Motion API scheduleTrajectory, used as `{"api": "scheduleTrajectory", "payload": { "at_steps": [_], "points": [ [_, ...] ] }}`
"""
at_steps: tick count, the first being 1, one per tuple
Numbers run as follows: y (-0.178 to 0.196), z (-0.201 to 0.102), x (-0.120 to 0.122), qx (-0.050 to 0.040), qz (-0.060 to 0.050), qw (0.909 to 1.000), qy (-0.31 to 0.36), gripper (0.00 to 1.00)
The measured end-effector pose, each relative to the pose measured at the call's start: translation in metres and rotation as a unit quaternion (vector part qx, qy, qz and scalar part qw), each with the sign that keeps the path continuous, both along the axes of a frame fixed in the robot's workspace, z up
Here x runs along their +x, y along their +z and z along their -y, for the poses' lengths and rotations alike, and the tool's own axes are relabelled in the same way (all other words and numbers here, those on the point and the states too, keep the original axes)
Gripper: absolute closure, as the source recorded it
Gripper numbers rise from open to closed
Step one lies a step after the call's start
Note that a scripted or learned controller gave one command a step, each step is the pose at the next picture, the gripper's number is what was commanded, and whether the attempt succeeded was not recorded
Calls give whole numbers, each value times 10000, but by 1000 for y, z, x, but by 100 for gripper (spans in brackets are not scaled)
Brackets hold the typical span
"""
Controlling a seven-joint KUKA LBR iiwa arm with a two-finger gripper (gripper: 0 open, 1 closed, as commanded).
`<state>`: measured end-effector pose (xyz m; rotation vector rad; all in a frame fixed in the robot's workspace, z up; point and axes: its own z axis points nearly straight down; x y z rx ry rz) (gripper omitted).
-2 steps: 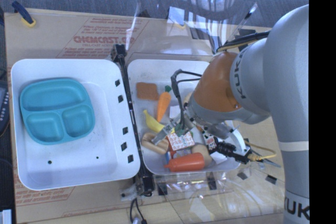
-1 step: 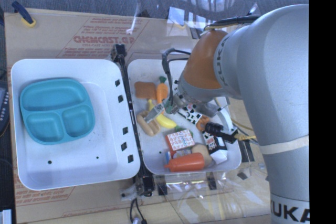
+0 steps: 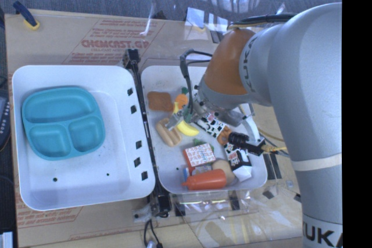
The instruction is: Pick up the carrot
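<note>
The carrot (image 3: 182,99), orange with green top, apparently lies partly hidden in the right bin (image 3: 168,180).

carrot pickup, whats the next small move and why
Probably shift the gripper toward the view's bottom. It sits among the toy food at the right bin's upper middle, while the carrot lies by the near wall, apart from it.

Arm (image 3: 302,84): grey, comes in from the right, bends down steeply.
Wrist (image 3: 229,64): orange band, turned toward the camera.
Hand (image 3: 189,110): low, mostly hidden under the wrist.
</note>
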<state>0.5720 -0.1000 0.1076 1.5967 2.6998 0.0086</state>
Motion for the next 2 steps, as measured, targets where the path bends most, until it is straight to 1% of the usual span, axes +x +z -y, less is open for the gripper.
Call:
{"api": "scheduleTrajectory", "payload": {
  "at_steps": [1,2],
  "points": [
    [113,17,44,-21,16,9980,-638,100],
    [108,15,42,-15,-38,9980,-630,0]
  ]
}}
